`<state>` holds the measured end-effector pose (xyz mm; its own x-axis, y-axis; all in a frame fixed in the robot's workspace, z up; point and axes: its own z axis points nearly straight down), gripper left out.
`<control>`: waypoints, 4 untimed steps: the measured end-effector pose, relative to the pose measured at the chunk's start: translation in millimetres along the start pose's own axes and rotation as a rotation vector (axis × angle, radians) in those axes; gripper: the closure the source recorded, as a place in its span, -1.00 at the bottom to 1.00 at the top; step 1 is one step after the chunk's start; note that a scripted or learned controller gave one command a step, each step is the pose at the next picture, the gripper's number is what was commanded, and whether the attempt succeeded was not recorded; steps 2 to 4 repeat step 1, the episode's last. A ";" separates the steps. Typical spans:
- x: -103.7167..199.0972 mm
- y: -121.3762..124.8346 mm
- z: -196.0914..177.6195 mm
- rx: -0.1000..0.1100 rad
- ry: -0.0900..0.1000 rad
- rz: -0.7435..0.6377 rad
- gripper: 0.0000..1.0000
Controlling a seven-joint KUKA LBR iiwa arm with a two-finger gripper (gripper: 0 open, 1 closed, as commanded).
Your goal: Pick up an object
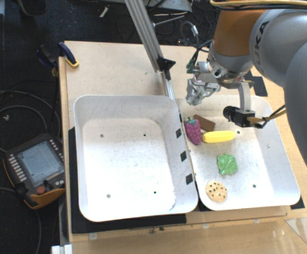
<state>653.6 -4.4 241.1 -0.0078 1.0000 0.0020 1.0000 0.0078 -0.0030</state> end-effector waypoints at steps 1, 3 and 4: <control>58.8 -10.7 -5.2 -0.001 0.000 -0.001 1.00; 58.8 -10.7 -5.2 -0.001 0.000 -0.001 1.00; 58.8 -10.7 -5.2 -0.001 0.000 -0.001 1.00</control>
